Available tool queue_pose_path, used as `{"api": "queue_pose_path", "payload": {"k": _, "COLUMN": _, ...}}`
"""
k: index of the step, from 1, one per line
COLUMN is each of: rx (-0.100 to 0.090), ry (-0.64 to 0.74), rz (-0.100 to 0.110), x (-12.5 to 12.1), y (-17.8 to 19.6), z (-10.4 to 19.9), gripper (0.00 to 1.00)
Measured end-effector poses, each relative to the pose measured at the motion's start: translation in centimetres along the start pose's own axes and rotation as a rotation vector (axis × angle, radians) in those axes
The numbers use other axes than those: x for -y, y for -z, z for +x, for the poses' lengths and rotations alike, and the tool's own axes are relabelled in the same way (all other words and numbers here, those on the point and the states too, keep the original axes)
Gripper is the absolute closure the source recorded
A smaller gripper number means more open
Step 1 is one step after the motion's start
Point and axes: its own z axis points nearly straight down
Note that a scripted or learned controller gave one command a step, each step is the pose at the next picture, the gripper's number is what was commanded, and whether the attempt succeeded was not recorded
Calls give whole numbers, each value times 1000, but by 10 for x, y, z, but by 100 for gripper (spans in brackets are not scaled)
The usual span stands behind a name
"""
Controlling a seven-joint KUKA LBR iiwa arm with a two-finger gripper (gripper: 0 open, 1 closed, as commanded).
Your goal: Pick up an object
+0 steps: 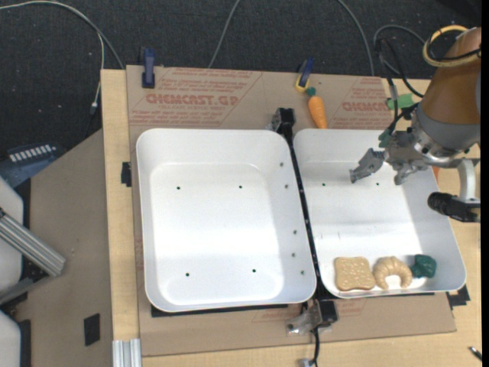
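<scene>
My gripper (380, 169) hangs over the upper right part of the right bin (344, 205), its two grey fingers spread open with nothing between them. Along the front rim of that bin lie a tan cracker-like square (353, 273), a pale croissant (393, 271) and a small dark green object (424, 265). They rest well below the gripper, apart from it. An orange carrot (316, 111) lies on the cardboard behind the right bin, outside it.
The left bin (218, 216) stands beside the right one, divided by a black clamp strip (298, 197). Blue clips (147, 66) hold the cardboard at the back. Cables run across the dark floor behind the bench.
</scene>
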Motion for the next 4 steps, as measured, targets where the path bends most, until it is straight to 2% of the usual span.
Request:
{"api": "queue_pose_path", "payload": {"k": 1, "rx": -2, "ry": 1, "rz": 8, "x": 10, "y": -94, "z": 27, "gripper": 0}}
{"api": "queue_pose_path", "payload": {"k": 2, "rx": 0, "ry": 0, "rz": -2, "x": 79, "y": -55, "z": 44, "gripper": 0}}
{"api": "queue_pose_path", "payload": {"k": 3, "rx": 0, "ry": 0, "rz": -1, "x": 79, "y": -46, "z": 44, "gripper": 100}}
{"api": "queue_pose_path", "payload": {"k": 4, "rx": 0, "ry": 0, "rz": 0, "x": 79, "y": -46, "z": 44, "gripper": 0}}
